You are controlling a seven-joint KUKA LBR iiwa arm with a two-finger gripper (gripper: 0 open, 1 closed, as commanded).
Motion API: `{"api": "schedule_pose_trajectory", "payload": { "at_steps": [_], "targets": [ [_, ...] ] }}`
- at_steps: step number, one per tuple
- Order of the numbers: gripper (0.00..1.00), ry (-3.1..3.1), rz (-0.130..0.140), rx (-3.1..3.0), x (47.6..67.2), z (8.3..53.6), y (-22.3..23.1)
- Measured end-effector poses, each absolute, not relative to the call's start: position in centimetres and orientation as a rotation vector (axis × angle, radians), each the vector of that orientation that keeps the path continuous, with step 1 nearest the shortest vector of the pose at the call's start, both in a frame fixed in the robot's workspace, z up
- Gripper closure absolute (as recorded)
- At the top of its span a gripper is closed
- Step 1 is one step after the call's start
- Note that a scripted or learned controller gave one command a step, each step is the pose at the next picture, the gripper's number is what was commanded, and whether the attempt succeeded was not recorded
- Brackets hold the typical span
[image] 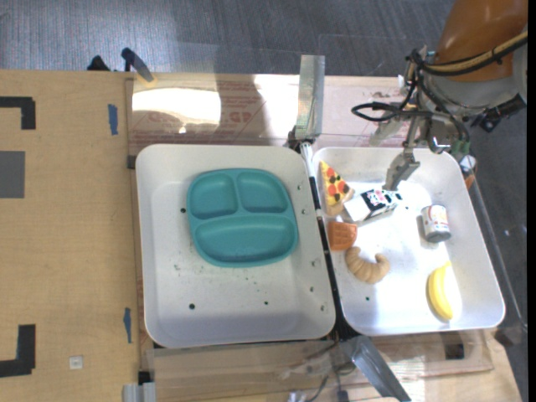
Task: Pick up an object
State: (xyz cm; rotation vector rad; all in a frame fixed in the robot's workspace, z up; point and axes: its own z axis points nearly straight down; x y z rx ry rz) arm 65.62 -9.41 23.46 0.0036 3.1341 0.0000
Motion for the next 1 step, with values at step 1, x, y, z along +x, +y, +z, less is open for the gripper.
{"api": "schedule_pose_trajectory", "payload": {
  "at_steps": [1],
  "targets": [
    [0.0, 3.123, -0.003, -0.157, 62.79, 10.05, -9.4]
  ]
}}
